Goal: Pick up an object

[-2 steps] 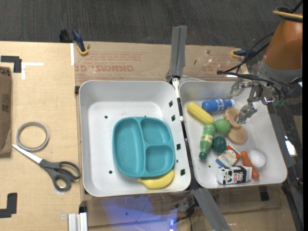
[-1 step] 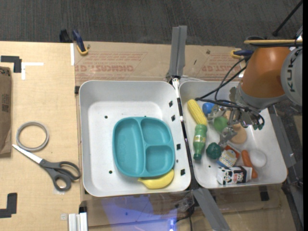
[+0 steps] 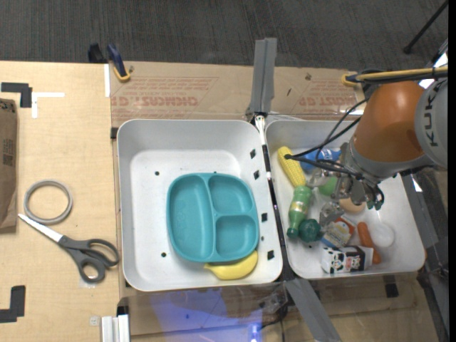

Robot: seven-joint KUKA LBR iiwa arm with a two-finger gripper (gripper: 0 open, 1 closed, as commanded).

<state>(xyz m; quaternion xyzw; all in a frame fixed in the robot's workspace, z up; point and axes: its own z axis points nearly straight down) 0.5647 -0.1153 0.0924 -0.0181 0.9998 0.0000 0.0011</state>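
My gripper (image 3: 347, 204) hangs low in the right bin (image 3: 399, 262), over a heap of small toys. Under and around it lie a green bottle (image 3: 300, 204), a dark green round piece (image 3: 309, 229), a yellow corn cob (image 3: 291, 166), an orange carrot-like piece (image 3: 365, 234) and a black-and-white carton (image 3: 342, 260). A tan round object (image 3: 352, 206) sits right at the fingertips. The arm's orange band (image 3: 388, 123) covers the back of the bin.
The left bin (image 3: 135, 212) holds a teal divided plate (image 3: 213, 216) with a yellow banana (image 3: 235, 267) at its front edge. On the bench to the left lie scissors (image 3: 75, 248) and a tape roll (image 3: 48, 201). A grey divider post (image 3: 263, 77) stands between the bins.
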